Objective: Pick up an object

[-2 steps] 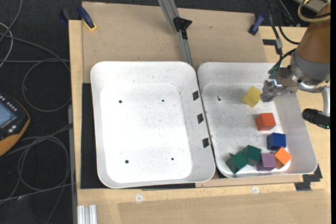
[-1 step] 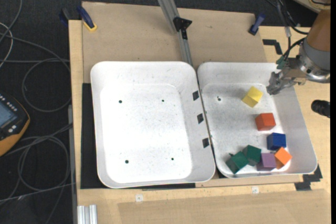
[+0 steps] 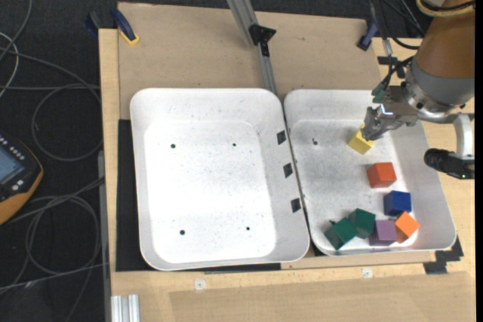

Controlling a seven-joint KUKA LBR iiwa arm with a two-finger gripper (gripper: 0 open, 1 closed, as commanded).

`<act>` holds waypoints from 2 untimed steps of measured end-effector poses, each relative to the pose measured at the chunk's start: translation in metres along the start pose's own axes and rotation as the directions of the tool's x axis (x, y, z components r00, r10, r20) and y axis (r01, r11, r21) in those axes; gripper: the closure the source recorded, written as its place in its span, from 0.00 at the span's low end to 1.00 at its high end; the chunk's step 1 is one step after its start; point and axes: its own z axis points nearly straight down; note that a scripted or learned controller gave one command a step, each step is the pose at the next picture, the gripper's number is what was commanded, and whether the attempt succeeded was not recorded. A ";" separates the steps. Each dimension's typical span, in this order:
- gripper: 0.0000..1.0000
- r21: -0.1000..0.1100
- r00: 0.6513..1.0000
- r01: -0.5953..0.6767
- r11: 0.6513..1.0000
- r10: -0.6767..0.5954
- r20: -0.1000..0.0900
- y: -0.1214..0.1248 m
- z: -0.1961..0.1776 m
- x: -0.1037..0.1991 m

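Yellow block (image 3: 361, 142): small cube in the upper middle of the right bin (image 3: 326, 162), tilted on a corner; it sits at the tip of the gripper, either pinched and just off the floor or merely touched, and which cannot be judged from here.
Gripper (image 3: 374, 126): reaches in from the right on the grey arm, tip just above and right of the yellow block; whether its jaws are open or closed cannot be told.
Key relation: the block lies down and to the left of the gripper tip, touching or nearly so; being a cube it offers no long axis to align with, so the lift depends on whether two opposite faces sit between the jaws.
Other blocks: a red block (image 3: 382, 174) just below the yellow one; blue (image 3: 398, 202), orange (image 3: 407, 224), purple (image 3: 385, 231) and two green blocks (image 3: 353, 226) clustered at the near right corner.
Left bin (image 3: 151, 109): beside the right bin, well apart from the action.
Risk, as a judgement: a corner-tilted cube may slip out.
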 end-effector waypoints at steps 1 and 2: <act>1.00 0.001 1.000 0.000 1.000 0.000 0.000 -0.006 -0.005 0.049; 1.00 0.001 1.000 0.000 1.000 0.000 0.000 -0.027 -0.017 0.095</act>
